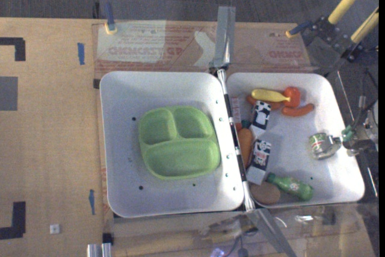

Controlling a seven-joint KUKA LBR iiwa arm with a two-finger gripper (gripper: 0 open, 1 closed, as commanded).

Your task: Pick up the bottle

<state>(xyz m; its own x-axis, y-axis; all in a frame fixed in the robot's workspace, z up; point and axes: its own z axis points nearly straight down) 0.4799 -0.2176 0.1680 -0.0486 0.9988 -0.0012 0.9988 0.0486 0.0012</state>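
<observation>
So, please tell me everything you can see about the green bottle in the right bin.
The green bottle looks like glossy plastic, with a pale label on its body and a narrower neck pointing left. It lies on its side near the front edge of the right bin. Its neck end meets a brown round item. Nothing grips it.

Hardly any of the robot is in sight from here: at the scene's right edge, about mid-height, some grey hardware with thin cables [361,138] pokes in. Whether it's the gripper I can't tell.
</observation>
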